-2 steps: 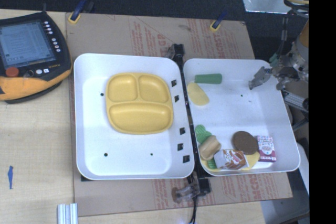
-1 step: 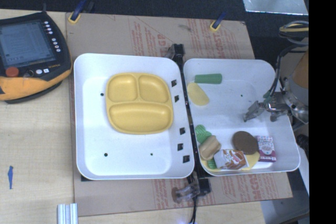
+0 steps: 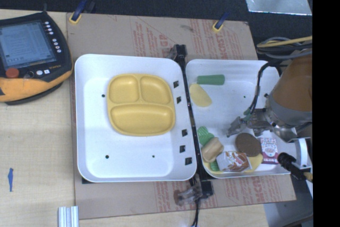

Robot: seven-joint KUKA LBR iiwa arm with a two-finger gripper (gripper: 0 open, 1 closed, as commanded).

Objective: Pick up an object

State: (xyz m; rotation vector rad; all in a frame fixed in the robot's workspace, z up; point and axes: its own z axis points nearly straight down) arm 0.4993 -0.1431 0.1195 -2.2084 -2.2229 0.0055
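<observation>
Arm (image 3: pixel 291 90) reaching into the right bin (image 3: pixel 234 69), end effector (image 3: pixel 249 124) low over the bin floor, can't tell if clenched or released. Brown disc (image 3: pixel 247 143) just beside it, near packets (image 3: pixel 235 161). Green block (image 3: pixel 211 80) at the far wall. Yellow tray (image 3: pixel 141 104) in left bin (image 3: pixel 90 114).

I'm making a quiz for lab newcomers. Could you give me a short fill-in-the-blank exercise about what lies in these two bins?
1. The yellow divided plate lies in the ____ bin.
2. The plate has ____ compartments.
3. The green block lies near the far wall of the ____ bin.
4. The gripper is over the ____ bin.

Missing words: left; three; right; right
</observation>
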